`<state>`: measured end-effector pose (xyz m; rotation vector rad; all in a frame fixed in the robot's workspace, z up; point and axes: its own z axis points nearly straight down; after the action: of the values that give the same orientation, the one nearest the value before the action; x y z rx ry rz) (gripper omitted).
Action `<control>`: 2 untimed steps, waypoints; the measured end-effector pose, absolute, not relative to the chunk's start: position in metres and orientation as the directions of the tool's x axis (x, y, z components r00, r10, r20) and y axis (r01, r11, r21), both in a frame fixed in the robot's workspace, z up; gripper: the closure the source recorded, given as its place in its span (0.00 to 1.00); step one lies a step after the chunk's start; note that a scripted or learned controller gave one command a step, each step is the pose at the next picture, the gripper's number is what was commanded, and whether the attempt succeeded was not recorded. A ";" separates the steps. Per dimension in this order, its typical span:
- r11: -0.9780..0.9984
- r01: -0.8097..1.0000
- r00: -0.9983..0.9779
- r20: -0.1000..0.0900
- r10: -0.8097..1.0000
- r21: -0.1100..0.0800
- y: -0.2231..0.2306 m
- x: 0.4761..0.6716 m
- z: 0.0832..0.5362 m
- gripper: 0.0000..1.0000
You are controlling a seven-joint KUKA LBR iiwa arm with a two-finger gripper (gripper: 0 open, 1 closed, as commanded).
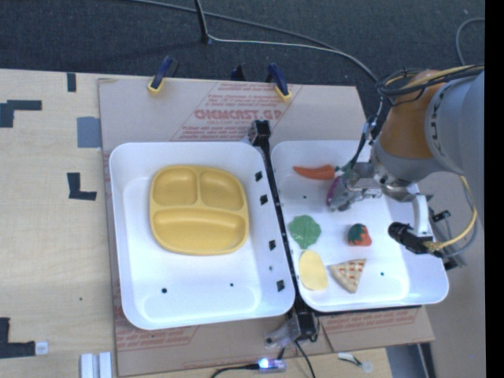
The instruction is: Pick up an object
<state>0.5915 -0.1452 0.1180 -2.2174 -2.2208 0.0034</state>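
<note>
Pizza slice [347, 274] beside yellow piece [313, 270]; claw [339, 198] near carrot [315, 172]

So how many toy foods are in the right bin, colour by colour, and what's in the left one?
Orange-red (carrot): 1
Green (broccoli): 1
Red with green top (strawberry): 1
Pale yellow (oval piece): 1
Tan (pizza slice): 1
Yellow (divided plate, left bin): 1
Total: 6
</note>
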 end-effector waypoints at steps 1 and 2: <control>0.000 1.000 0.000 -0.001 1.000 0.003 -0.148 0.591 0.179 1.00; 0.001 1.000 -0.001 -0.001 1.000 0.003 -0.146 0.586 0.239 1.00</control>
<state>0.5858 -0.1457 0.2387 -2.2224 -2.2239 -0.0027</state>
